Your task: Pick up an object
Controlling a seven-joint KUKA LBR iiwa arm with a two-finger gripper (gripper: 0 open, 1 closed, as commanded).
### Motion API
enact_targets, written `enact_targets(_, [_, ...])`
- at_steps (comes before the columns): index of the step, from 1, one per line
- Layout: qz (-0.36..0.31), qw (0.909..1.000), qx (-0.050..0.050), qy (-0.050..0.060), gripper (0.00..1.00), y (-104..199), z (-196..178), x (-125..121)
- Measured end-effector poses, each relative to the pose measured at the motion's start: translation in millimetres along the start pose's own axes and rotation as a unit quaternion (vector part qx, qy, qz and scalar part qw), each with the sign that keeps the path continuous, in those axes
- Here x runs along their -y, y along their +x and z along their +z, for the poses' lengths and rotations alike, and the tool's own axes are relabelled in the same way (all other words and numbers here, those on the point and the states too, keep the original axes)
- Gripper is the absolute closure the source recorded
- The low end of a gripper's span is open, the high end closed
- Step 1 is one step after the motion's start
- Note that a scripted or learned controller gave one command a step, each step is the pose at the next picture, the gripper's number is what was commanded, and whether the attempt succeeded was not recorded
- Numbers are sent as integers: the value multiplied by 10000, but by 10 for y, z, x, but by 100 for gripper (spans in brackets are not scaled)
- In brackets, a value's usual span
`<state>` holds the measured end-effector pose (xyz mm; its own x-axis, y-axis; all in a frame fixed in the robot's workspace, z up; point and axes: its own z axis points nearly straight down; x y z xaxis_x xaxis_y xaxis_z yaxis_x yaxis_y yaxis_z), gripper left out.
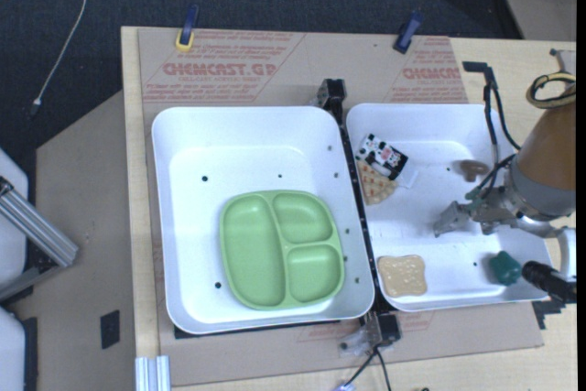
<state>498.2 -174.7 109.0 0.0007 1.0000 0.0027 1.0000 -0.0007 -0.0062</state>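
Two shallow white bins sit side by side on the tabletop (275, 59), which is covered with brown printed cardboard. The left bin (174, 197) holds a green divided plate (279, 247) with three compartments, lying flat toward the bin's lower middle.

The right bin (430, 119) holds several small things. Near its upper left corner lies a black-and-white patterned object (382, 155), and just below it, touching or nearly touching, a tan waffle-like piece (376, 186). A slice of toast (402, 274) lies flat at the bin's lower left. A small brownish object (472, 168) rests in the upper right part, and a dark green rounded object (503, 267) sits near the lower right corner.

The arm (549, 156) enters from the right edge of the frame, its orange band above the grey wrist. The gripper (455, 220) reaches leftward over the middle of the right bin, between the brownish object and the green one, apart from both. Whether its fingers are apart or together cannot be told from this angle, and nothing is visibly between them.
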Motion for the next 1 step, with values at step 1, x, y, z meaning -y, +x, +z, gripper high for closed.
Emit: enact_targets(1, [2, 10000, 17, -37, 100, -6, -131, -16])
